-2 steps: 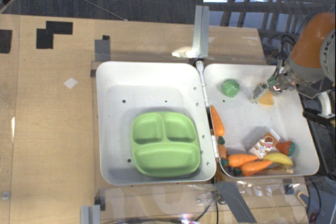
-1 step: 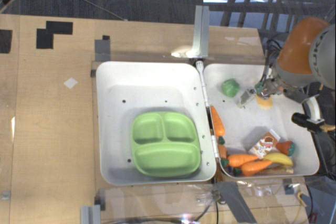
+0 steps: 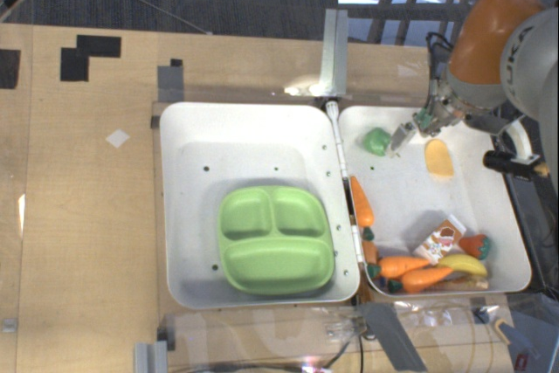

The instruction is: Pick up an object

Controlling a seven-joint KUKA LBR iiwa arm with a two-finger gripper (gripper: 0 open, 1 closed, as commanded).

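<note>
The right bin (image 3: 498,205) holds several toy foods. A small green piece (image 3: 376,141) lies near its far left corner, and a yellow-orange oval piece (image 3: 438,159) lies to its right. My gripper (image 3: 403,136) hangs low between these two, just right of the green piece and close to it. I see nothing held in it. One carrot (image 3: 361,203) rests along the bin's left wall. In the near corner, two more carrots (image 3: 403,265), a banana (image 3: 464,265) and a small printed carton (image 3: 439,241) are heaped together.
The left bin (image 3: 192,144) holds a green divided plate (image 3: 276,238) in its near half. A metal post (image 3: 335,57) stands behind the divider between the bins. The arm's orange band (image 3: 485,39) hangs over the right bin's far right corner.
</note>
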